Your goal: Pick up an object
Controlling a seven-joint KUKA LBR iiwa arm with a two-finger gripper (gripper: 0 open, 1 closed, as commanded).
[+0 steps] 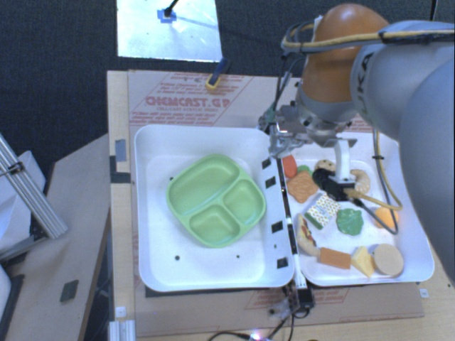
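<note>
My gripper [279, 145] hangs over the far left corner of the right bin [419, 261], close to the divider between the bins. Just below it lies a small red piece [289, 166], and beside that an orange waffle-like piece [302, 186]. Nothing shows between the gripper's tips. Further toy foods lie in the same bin: a white-and-blue checkered packet [323, 210], a green leafy piece [349, 221], a hot dog [307, 234], an orange block [334, 258], a cheese wedge [363, 261] and a tan disc [388, 259].
The left bin [156, 261] holds a green divided plate [215, 199]. A brown cookie [325, 166], a pale ring [361, 180] and an orange fruit [384, 217] lie under the arm in the right bin. The arm's bulk covers that bin's far right.
</note>
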